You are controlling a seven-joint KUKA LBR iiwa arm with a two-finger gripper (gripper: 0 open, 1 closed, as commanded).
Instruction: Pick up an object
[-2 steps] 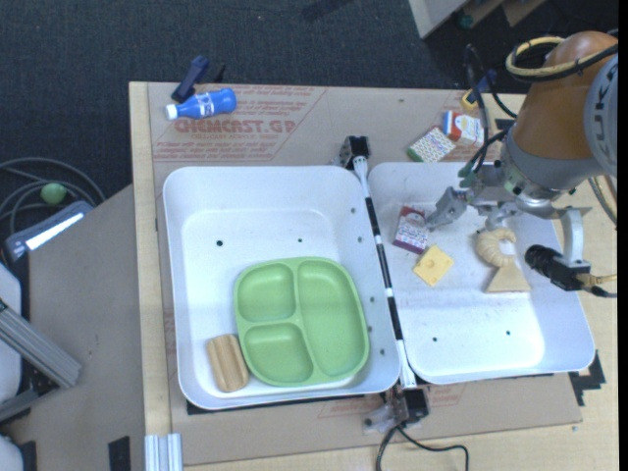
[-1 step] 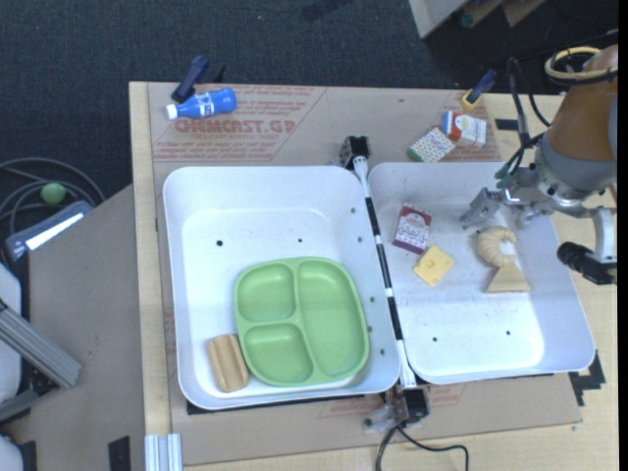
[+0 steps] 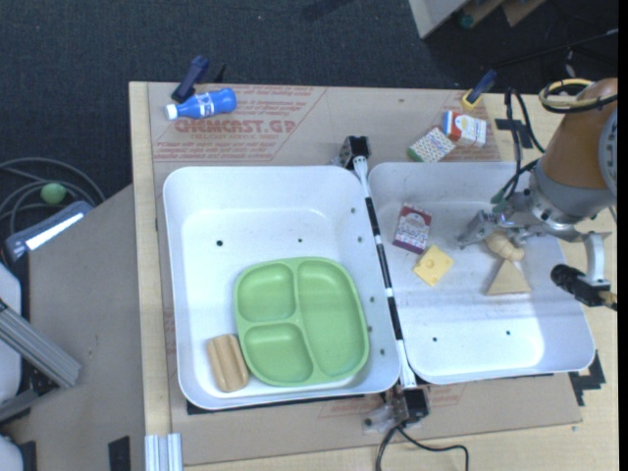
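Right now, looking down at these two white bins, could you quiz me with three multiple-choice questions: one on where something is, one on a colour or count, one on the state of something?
1. Where does the green divided plate lie?
A. in the left bin
B. in the right bin
C. on the cardboard behind the bins

2. How many compartments has that plate?
A. two
B. three
C. five

3. How does the blue-and-white bottle sit?
A. upright in a bin
B. lying on its side on the cardboard
C. lying on the plate

Answers:
1 A: the plate rests on the floor of the left bin, beside a tan bread-like block.
2 B: ridges split it into three sections.
3 B: it lies flat behind the bins, outside both.
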